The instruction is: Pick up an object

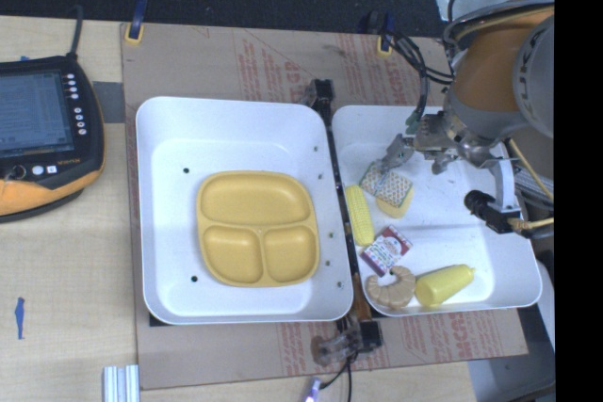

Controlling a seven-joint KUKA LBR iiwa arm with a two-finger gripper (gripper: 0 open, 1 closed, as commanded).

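Left bin (pixel 165 202): yellow sectioned tray (pixel 256 228) at centre, three compartments. Both bins sit on a cardboard sheet (pixel 236 61) on the surface (pixel 57 297). Pendant (pixel 42 132) with screen at the surface's left edge. Blue clamp (pixel 137 19) at the sheet's far-left corner.

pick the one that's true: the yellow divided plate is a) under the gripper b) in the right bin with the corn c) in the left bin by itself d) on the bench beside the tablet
c: the yellow divided plate lies flat in the left bin with nothing else in it, while the corn and the other small items sit in the right bin under the gripper.
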